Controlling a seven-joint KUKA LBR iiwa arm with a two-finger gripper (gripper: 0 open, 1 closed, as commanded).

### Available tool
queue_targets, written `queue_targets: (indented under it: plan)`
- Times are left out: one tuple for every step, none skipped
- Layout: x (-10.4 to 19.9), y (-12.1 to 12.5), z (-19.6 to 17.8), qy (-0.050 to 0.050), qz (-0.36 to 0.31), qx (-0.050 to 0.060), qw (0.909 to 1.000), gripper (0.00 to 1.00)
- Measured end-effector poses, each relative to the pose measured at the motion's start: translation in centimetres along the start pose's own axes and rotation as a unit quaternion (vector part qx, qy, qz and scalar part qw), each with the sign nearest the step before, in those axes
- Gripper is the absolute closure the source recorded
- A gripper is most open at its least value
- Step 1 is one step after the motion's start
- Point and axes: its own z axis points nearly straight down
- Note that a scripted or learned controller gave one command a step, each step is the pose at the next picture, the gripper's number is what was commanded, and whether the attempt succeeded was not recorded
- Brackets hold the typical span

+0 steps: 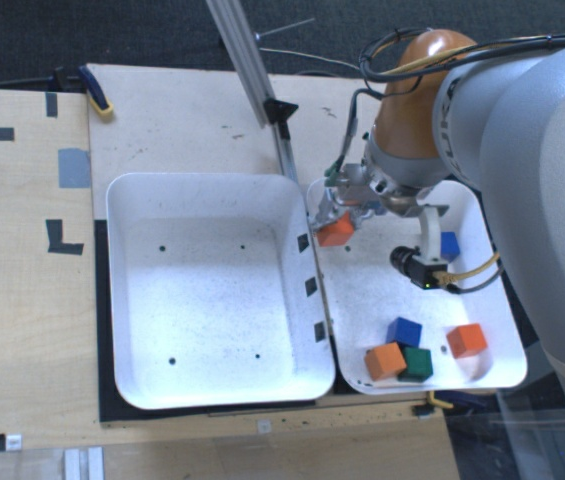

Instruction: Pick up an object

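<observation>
Gripper (340,213) over the right bin (482,373)
Its fingers are grasping an orange block (335,231) near the bin's left wall.

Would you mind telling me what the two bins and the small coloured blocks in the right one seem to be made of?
The left bin and right bin look like moulded white plastic: rounded corners, smooth walls, faint sheen, dark specks. The blocks, such as the green block and blue block, look matte and evenly coloured with crisp edges, perhaps painted wood or foam; the view cannot settle which.
</observation>
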Motion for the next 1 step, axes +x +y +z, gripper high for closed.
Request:
queue_targets:
  plan:
    - [5.45, -5.14, 0.51, 0.0, 0.002, 0.008, 1.0, 1.0]
